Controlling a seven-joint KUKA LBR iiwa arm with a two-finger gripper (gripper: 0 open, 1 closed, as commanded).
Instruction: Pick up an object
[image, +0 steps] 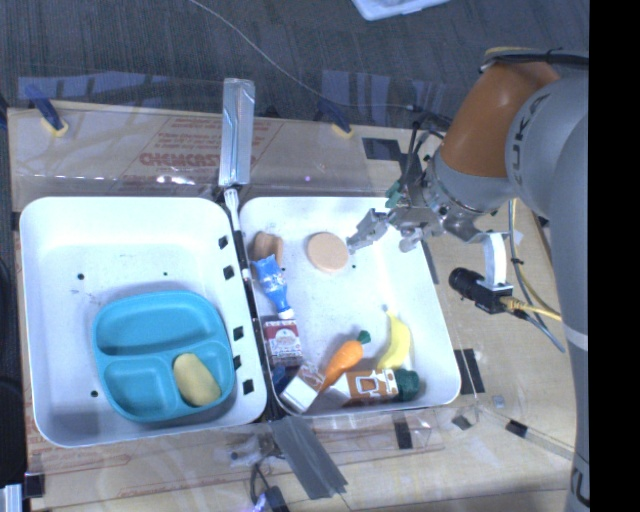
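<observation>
Nothing lifted yet. End effector (372, 230) poised low over the far part of the right bin (445, 350), just right of a round tan disc (327, 251); nothing visible between its tips, and how far apart they stand cannot be told. Likely target, by that closeness: the disc, lying on the bin floor. Other candidates near the front: carrot (343, 357), banana (397, 343), bottle (380, 384). Left to do: descent, closing, lift. Left bin: blue tray (150, 340) with a yellow lump (197, 379).

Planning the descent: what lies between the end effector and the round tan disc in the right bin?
Nothing: in the camera view, the end effector sits beside the round tan disc.
</observation>
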